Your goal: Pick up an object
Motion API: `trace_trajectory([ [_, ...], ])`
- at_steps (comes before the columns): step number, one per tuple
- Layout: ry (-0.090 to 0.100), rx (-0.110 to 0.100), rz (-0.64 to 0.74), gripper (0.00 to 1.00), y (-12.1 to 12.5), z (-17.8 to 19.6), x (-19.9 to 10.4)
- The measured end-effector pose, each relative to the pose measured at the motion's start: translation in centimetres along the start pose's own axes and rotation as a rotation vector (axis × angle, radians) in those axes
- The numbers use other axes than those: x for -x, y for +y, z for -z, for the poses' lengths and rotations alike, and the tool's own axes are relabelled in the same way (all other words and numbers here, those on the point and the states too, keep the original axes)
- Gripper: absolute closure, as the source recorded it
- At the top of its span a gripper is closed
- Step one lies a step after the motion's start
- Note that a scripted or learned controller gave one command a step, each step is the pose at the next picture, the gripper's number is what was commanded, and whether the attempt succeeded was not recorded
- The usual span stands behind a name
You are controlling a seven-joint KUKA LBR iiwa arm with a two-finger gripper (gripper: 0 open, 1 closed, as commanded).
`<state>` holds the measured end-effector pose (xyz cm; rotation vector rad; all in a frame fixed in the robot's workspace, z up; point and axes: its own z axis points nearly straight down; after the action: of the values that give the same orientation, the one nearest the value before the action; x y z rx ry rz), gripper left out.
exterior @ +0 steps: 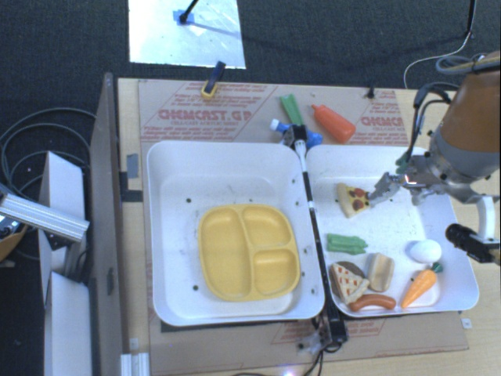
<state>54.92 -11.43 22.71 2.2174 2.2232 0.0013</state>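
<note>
Camera view: hand (381,189) low over the right bin (391,157), reaching in from the right, tips just beside the pizza slice (353,199); open or closed, impossible to tell. Green beans (346,244), second pizza slice (347,280), bread (380,271), sausage (373,303), carrot (418,287) and egg (425,251) clustered nearer the front. Yellow divided tray (249,251) in the left bin (180,178).

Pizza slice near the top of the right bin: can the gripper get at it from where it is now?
Probably yes. The gripper sits just right of the pizza slice, which lies alone on bare bin floor.
</note>
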Motion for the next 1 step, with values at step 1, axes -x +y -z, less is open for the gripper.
trace_trajectory([
  [1,0.001,0.001,0.003,0.00,3.72,-14.90,-1.09],
])
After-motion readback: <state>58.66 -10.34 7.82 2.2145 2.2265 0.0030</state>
